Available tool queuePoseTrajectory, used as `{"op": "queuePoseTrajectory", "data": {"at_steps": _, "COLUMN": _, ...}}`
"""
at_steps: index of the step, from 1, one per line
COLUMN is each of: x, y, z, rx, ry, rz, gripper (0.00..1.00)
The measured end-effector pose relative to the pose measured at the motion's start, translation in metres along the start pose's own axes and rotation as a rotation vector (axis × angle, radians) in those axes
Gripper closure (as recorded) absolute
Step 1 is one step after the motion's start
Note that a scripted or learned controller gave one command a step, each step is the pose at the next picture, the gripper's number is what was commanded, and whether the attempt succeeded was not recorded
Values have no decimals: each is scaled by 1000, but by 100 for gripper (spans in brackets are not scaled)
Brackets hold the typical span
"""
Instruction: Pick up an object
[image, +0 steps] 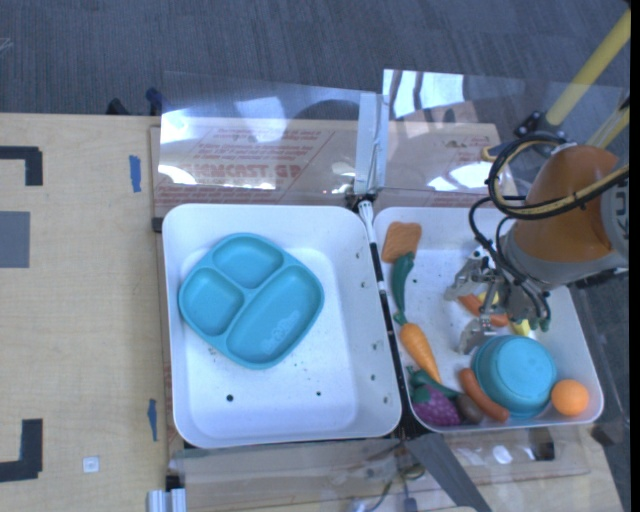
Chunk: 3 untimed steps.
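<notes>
Two bins sit side by side. The left bin (200, 400) holds a blue plate (252, 299) toward its back-left, with bare floor along the front and right edges. In the right bin (440, 262), an orange slice (401, 239), green pepper (400, 281), carrot (419, 348) and grapes (436, 405) crowd the left wall. The gripper (487, 303) hangs mid-bin, just above the blue bowl (514, 373); whether its fingers are parted or holding something, I cannot tell. An orange ball (570, 397) sits in the front-right corner.

Toy veg (419, 347) + blue bowl (516, 373), right bin (590, 345).
</notes>
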<state>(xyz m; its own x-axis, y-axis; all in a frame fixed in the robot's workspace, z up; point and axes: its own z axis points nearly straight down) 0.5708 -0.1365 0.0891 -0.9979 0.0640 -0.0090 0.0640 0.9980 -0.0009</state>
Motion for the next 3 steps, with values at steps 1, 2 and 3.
{"op": "queuePoseTrajectory", "data": {"at_steps": 1, "x": -4, "y": 1, "z": -13, "rx": 1, "ry": -13, "rz": -1, "gripper": 100}}
{"op": "queuePoseTrajectory", "data": {"at_steps": 2, "x": 40, "y": -94, "z": -1, "rx": 5, "ry": -3, "rz": -107, "gripper": 100}}
{"op": "queuePoseTrajectory", "data": {"at_steps": 3, "x": -29, "y": -85, "z": 1, "rx": 2, "ry": -4, "rz": 116, "gripper": 100}}
